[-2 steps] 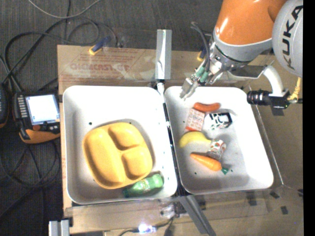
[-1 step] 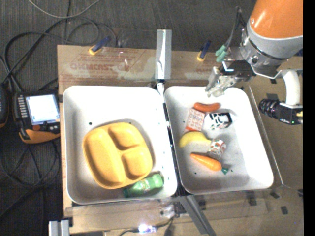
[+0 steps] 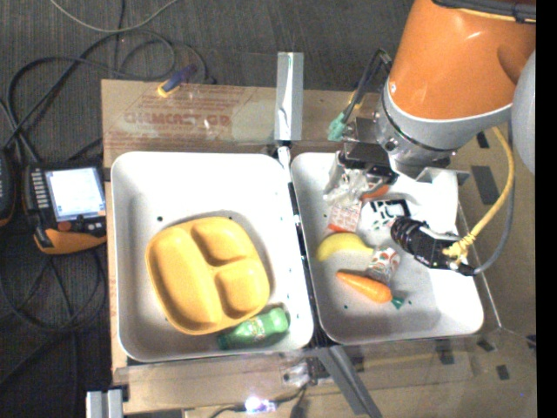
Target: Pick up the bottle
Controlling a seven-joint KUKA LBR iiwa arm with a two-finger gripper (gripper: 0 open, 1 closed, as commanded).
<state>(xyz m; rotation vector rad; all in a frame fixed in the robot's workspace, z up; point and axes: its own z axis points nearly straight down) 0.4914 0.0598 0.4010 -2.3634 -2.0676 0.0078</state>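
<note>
A yellow sectioned tray (image 3: 209,273) is seen lying in the left bin (image 3: 130,233), and a green bottle (image 3: 254,327) is found on its side right against the tray's near edge, by the bin's front wall. In the right bin (image 3: 452,312), well apart from that tray, a banana (image 3: 342,246), a carrot (image 3: 365,287) and some small packets are piled together. The gripper (image 3: 361,172) is hung over that pile, with the orange-banded arm (image 3: 457,46) above it.

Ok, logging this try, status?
Tool over right bin, fingers hidden. Green bottle lying in left bin, against yellow tray. Untouched.
</note>
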